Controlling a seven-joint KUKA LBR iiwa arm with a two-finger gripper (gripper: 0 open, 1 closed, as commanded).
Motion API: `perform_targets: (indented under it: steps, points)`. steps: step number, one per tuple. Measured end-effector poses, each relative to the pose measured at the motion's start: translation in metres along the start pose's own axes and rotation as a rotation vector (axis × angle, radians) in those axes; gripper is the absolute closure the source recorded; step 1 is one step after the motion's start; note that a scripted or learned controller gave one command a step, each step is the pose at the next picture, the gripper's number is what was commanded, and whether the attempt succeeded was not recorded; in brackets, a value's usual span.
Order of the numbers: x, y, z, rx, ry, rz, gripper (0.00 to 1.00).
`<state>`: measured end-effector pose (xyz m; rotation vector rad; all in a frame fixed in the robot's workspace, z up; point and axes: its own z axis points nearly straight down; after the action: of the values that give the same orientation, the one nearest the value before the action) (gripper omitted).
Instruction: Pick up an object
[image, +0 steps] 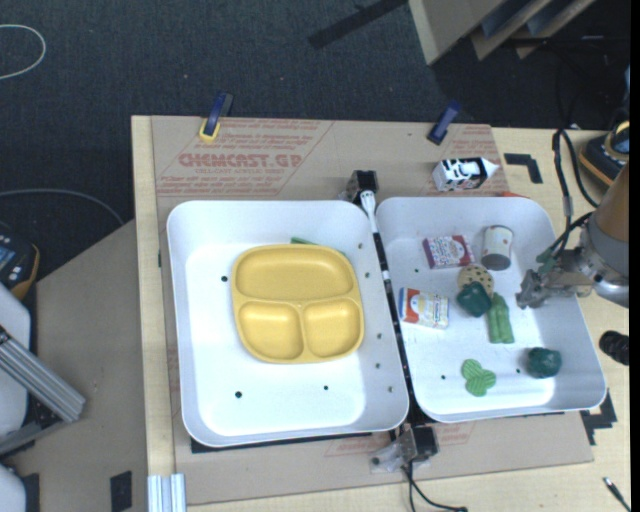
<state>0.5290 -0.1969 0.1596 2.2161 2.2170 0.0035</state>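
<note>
Camera view: the gripper hangs at three o'clock in the right bin, holding nothing; whether it is spread or closed cannot be told. No pick looks made yet. The nearest object, a green stick, lies just beside it toward nine o'clock. The bin's rim crowds it at three o'clock; open floor lies toward six.

A robotics lab: two white bins clamped onto a cardboard-topped desk, blue clips at twelve o'clock, cables trailing at six, aluminium framing at eight, dark carpet around.
</note>
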Motion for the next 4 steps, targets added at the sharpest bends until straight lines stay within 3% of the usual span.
perform_targets:
  steps: [1,2,4]
  points:
    - [-0.003,-0.005,-0.062,-0.001,-0.001,-0.001,1.0]
    - [-0.003,-0.004,-0.066,0.003,0.001,-0.001,1.0]
    - [0.103,-0.039,-0.067,0.01,0.006,-0.004,1.0]
